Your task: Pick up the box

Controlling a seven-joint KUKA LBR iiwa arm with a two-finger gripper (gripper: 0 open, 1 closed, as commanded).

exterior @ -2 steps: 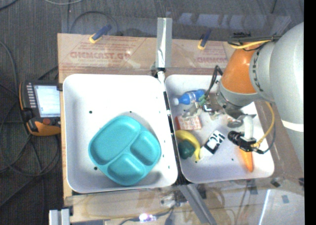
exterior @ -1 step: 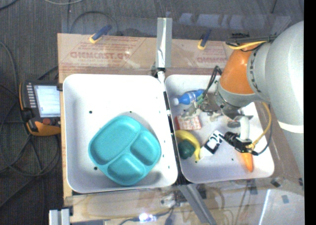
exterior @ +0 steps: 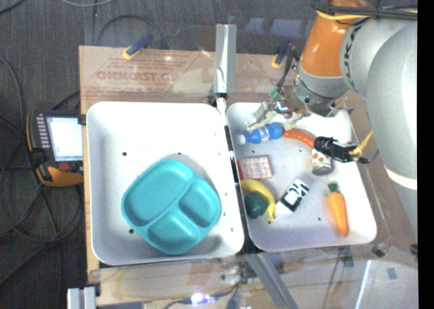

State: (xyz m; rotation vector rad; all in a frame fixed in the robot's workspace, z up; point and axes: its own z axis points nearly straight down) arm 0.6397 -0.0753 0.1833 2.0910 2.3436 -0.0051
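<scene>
Above the right bin's (exterior: 359, 230) far edge, my gripper (exterior: 271, 112) hovers open and empty near the blue bottle (exterior: 263, 134), approach step only; I judge it must next shift toward the box (exterior: 295, 194), lying mid-bin beside the banana (exterior: 260, 189).

— Any writing you can make out?

— Faded red lettering runs across the brown cardboard sheet (exterior: 146, 74) behind the bins; it looks like "CHEMCAST", though the last letters blur.

— And on the arm?

— Dark letters on the grey arm (exterior: 393, 84) just beside the orange band, likely "KUKA", partly cut off.

— The small box?

— The pinkish box (exterior: 255, 167) carries print, too small to read.
</scene>
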